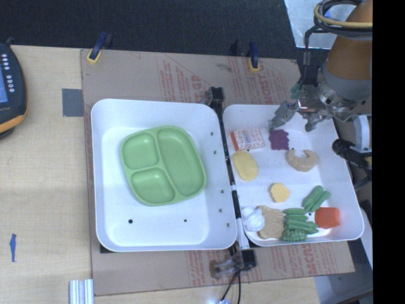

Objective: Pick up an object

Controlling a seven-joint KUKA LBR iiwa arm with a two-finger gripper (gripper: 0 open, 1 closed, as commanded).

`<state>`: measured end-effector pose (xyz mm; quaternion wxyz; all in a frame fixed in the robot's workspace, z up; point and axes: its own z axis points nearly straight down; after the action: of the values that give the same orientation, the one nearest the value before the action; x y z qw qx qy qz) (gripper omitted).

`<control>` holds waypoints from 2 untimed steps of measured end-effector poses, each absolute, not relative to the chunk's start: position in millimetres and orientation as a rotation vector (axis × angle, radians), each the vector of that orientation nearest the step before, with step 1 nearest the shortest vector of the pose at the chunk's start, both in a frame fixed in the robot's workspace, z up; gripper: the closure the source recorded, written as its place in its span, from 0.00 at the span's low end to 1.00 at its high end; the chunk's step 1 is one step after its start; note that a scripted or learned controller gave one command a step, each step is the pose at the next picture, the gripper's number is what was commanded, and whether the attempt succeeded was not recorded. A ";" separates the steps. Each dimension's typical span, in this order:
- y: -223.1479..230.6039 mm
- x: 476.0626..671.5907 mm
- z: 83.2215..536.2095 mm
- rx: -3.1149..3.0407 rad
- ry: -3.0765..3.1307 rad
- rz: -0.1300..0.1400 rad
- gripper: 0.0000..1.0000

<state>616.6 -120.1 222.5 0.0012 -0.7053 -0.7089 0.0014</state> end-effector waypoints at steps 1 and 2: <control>-154.0 647.4 129.0 -2.214 -2.223 0.011 0.00; -161.1 657.4 93.7 -2.216 -2.226 0.006 0.00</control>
<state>657.4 -161.1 93.7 0.0002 -0.7054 -0.7088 0.0019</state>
